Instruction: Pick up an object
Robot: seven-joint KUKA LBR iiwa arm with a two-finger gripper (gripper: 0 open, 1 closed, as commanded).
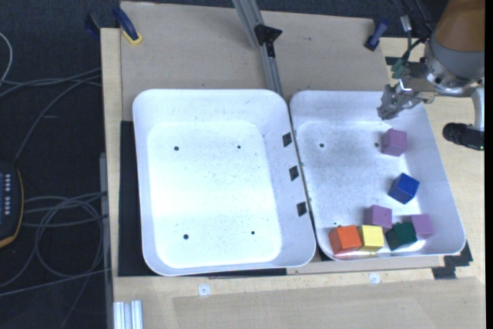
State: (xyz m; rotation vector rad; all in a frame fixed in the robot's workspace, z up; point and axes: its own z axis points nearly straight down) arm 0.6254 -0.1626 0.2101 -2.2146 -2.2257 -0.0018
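Right bin [339, 119] holds seven cubes: three purple, one blue, orange, yellow, green; claw [389, 105] at one o'clock, grip state unclear.

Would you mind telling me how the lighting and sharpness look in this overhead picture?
In the camera view, light is even and bright: the left bin nearly washes out, its floor pale. Shadows under the purple block and blue block are faint. The claw looks soft, its details hard to read.
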